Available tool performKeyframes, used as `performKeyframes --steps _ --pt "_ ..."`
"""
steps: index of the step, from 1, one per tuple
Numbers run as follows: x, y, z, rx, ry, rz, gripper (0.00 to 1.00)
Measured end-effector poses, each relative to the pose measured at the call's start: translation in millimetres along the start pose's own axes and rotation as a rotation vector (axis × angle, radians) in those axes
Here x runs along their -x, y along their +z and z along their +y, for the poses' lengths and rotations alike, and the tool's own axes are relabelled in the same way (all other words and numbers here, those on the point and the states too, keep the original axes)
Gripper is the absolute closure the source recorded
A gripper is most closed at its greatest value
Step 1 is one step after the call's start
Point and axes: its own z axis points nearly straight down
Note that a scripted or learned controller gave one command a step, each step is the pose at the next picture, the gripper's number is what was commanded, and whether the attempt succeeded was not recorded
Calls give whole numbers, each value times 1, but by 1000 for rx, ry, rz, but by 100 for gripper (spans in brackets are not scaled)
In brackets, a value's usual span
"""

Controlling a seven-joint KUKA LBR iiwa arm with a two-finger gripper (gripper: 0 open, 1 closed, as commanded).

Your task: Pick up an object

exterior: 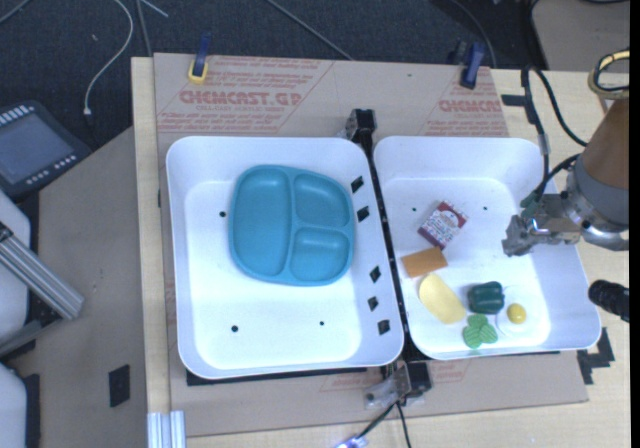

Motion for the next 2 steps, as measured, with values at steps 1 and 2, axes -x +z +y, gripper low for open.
performKeyframes --steps 1,2 --pt "0 -44 2 1 0 -1 100" --pt "-59 -48 11 -3 -5 3 100"
